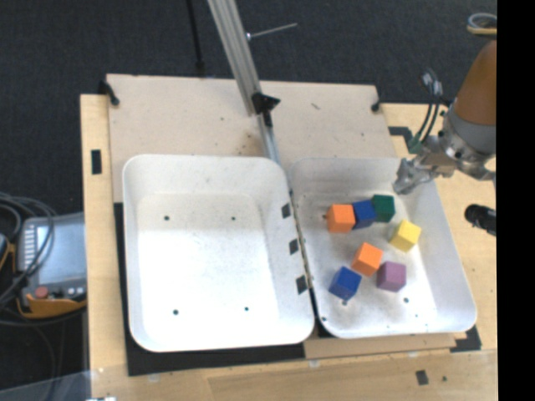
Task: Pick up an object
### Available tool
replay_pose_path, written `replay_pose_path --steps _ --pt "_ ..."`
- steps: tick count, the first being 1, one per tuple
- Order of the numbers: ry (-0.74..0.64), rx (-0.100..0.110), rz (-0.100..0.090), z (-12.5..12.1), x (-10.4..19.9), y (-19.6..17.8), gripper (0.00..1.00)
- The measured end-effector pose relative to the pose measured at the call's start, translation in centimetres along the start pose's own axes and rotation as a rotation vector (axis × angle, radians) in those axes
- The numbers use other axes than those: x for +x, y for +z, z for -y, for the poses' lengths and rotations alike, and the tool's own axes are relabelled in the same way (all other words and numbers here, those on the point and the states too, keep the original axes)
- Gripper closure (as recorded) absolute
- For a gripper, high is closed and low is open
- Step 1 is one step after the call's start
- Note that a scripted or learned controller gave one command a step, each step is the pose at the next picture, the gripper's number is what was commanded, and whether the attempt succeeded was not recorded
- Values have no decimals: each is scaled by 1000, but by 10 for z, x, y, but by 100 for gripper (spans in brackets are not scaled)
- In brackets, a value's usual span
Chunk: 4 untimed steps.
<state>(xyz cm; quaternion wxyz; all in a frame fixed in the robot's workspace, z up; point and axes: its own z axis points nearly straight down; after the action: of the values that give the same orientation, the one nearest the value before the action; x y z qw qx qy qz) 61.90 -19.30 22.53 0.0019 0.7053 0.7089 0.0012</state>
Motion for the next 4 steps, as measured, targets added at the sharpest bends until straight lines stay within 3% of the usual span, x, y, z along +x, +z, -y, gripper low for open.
replay_pose_path --steps 1,4 --pt "0 4 0 23 44 -4 100" --pt "3 4 -2 59 190 15 100"
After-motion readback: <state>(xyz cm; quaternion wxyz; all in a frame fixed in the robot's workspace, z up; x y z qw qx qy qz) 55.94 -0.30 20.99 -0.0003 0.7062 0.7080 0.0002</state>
